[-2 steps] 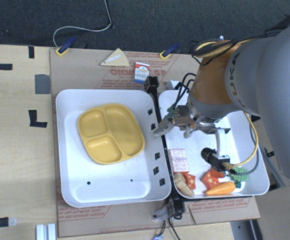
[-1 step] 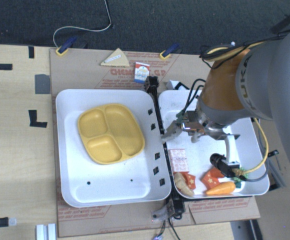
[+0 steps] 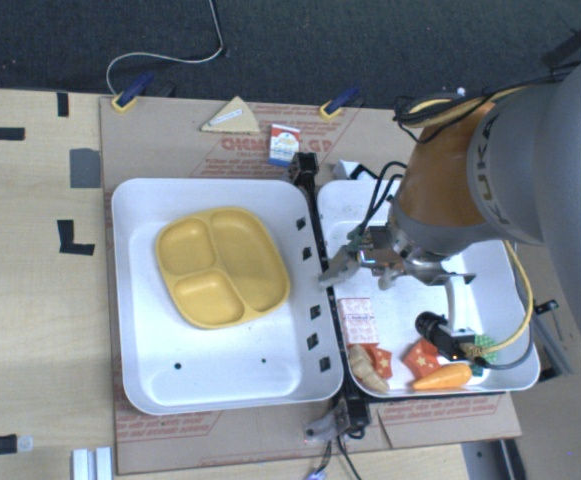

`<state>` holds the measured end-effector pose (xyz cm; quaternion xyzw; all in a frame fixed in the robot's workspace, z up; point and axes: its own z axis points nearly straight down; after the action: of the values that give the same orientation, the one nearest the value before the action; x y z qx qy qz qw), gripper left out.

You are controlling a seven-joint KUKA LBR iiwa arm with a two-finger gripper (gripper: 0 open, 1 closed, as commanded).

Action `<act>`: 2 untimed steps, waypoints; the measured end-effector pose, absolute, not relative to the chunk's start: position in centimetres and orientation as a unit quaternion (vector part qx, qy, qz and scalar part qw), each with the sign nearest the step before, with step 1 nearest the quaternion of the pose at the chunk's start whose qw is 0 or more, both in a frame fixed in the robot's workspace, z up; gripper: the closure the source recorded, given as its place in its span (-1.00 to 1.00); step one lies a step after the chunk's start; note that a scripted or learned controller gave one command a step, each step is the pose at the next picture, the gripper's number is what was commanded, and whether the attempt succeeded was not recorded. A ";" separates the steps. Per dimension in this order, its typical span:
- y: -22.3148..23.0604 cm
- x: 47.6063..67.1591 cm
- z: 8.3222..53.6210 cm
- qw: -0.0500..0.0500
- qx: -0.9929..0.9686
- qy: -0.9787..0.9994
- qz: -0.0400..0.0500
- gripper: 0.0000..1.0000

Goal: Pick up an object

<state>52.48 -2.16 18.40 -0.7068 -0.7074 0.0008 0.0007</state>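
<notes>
From my seat, the arm [image 3: 470,183] covered much of the right bin [image 3: 500,268], and its bulk ran off the picture's right edge. The gripper [image 3: 370,258] was a dark tangle near the bin's left rim. The small items [image 3: 410,363] by the front rim were too small for me to name.

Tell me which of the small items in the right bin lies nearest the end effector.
The white packet with red print, lying just below the end effector. The red block, orange carrot and beige piece cluster farther off, along the bin's near edge.
</notes>
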 end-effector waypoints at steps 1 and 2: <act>-0.5 50.2 18.4 0.001 -0.707 -0.708 0.001 -1.00; -3.8 51.8 18.4 0.000 -0.707 -0.707 0.001 -1.00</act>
<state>51.85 -3.78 18.38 -0.7072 -0.7071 0.0011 0.0005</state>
